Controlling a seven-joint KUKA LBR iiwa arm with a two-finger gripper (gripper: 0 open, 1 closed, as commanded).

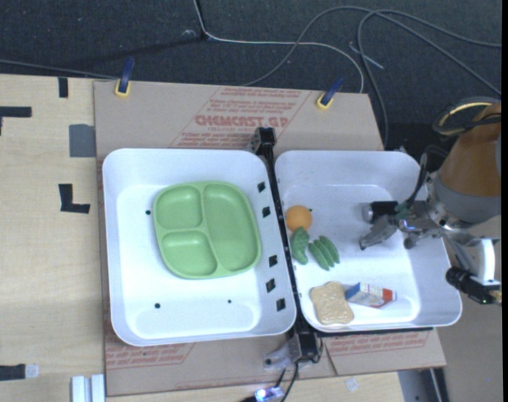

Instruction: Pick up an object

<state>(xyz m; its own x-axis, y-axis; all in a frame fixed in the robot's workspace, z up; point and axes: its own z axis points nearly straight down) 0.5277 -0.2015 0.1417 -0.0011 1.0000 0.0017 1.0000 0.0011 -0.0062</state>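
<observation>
In the right bin lie an orange fruit, two green pod-like vegetables, a tan slice of bread and a small red, white and blue carton. My gripper hangs over the right part of that bin, its two dark fingers spread apart with nothing between them. It stands to the right of the orange and the green pieces, and above the carton in the view. The grey arm with its orange band comes in from the right.
The left bin holds a green three-compartment plate. A black divider clip strip runs between the bins. Both bins rest on a cardboard sheet; cables trail over the dark surface behind.
</observation>
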